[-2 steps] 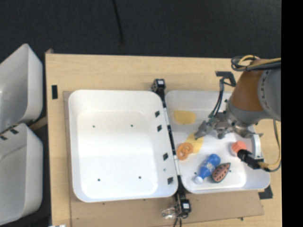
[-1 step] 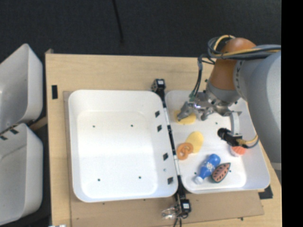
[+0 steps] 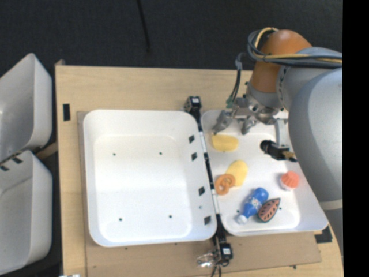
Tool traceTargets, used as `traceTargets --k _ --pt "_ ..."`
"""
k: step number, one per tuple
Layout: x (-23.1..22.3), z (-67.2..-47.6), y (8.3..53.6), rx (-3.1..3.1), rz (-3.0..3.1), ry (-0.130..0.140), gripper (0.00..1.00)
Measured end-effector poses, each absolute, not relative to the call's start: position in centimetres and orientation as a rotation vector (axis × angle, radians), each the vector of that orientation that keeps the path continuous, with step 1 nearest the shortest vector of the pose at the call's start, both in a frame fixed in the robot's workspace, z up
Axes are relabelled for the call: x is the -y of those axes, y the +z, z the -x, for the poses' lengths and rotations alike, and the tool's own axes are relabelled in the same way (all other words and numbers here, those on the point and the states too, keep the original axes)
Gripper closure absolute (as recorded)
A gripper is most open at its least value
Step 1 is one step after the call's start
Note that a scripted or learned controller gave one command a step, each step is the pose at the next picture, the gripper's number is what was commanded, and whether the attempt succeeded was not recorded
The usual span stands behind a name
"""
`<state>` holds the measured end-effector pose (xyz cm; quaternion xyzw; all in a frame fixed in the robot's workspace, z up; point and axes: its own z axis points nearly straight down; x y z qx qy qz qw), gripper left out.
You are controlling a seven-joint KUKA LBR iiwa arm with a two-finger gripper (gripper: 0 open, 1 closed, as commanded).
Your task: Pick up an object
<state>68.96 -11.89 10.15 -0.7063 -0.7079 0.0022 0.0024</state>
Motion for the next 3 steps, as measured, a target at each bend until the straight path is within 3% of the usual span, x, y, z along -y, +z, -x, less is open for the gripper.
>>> traceTargets --k 1,2,3 --pt "18.5 -60.3 10.1 2.212 2.229 0.008 0.00" --pt "23.3 -54.5 14.2 2.217 2.231 0.004 0.00" --pt "18.3 -60.4 22.9 2.235 2.222 -0.009 0.00"
